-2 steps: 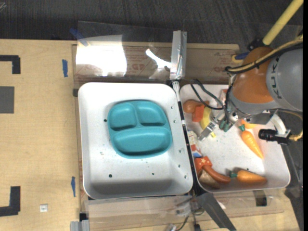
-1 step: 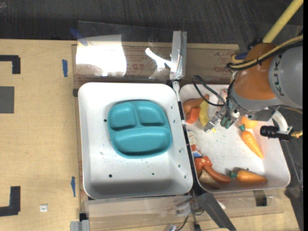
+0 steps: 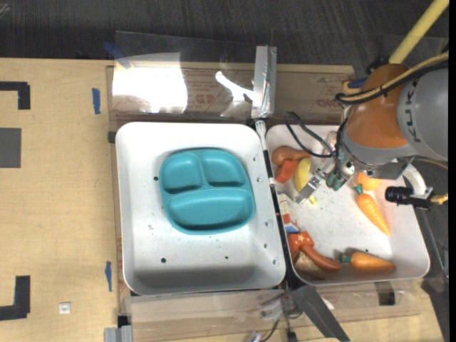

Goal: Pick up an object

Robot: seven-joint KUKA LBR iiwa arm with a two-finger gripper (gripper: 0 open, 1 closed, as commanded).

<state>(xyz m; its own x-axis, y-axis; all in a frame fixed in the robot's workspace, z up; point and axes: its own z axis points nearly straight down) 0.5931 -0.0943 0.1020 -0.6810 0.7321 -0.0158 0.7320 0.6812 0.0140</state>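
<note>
**Gripper low over the right bin's toy food, nothing held**

Gripper [image 3: 322, 182] sits centre-right of frame, fingers apart, nothing between them. Nearest targets: yellow piece [image 3: 303, 172] just left of the fingertips, orange piece [image 3: 286, 169] beside it. Judgement: centre over one piece, descend straight, close only once both fingers straddle it; crowding against the bin wall invites a miss. A carrot [image 3: 373, 207] lies right, well apart.

Right bin [image 3: 413, 258] white, speckled. Left bin [image 3: 135, 191] holds a teal divided plate [image 3: 206, 189]. Wooden bench [image 3: 57, 212], dark floor above.
</note>
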